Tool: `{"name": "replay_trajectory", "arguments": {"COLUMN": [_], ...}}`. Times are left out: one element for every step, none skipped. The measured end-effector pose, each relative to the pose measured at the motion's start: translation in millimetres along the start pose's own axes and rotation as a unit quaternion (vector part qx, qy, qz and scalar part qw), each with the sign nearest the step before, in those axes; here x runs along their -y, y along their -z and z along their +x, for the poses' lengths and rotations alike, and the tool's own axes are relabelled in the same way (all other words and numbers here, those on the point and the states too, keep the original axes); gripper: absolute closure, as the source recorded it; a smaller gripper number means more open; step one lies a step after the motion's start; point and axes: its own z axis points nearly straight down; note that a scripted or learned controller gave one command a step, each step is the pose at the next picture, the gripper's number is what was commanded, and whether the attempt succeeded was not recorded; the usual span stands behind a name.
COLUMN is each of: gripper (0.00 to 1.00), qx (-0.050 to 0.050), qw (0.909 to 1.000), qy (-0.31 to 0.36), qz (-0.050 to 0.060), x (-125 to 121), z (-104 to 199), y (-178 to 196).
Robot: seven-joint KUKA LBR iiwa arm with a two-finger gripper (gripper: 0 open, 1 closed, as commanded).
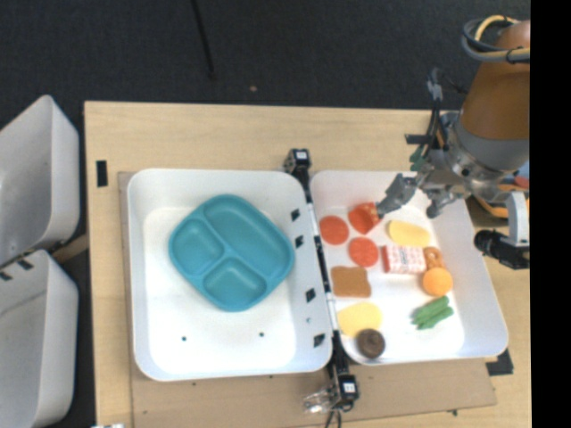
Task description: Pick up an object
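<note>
Brown-topped toy point(369, 342) lies nearest — gripper point(413, 200) above red piece point(363, 217).

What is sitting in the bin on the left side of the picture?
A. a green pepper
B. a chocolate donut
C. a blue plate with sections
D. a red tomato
C: the blue plate with sections lies by itself in the left bin, while the little toy foods are all in the right bin.
</note>
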Motion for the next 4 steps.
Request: {"name": "replay_trajectory", "arguments": {"gripper": [0.0, 0.0, 0.0, 0.0], "qx": [0.0, 0.001, 0.001, 0.001], "qw": [1.0, 1.0, 1.0, 1.0], "qy": [0.001, 0.0, -0.001, -0.001], "qz": [-0.004, -0.002, -0.001, 0.0], "x": [-1.4, -3.7, 4.9, 11.3], "z": [0.1, -0.9, 3.9, -1.0], "y": [4.0, -39.2, -92.4, -154.8]}}
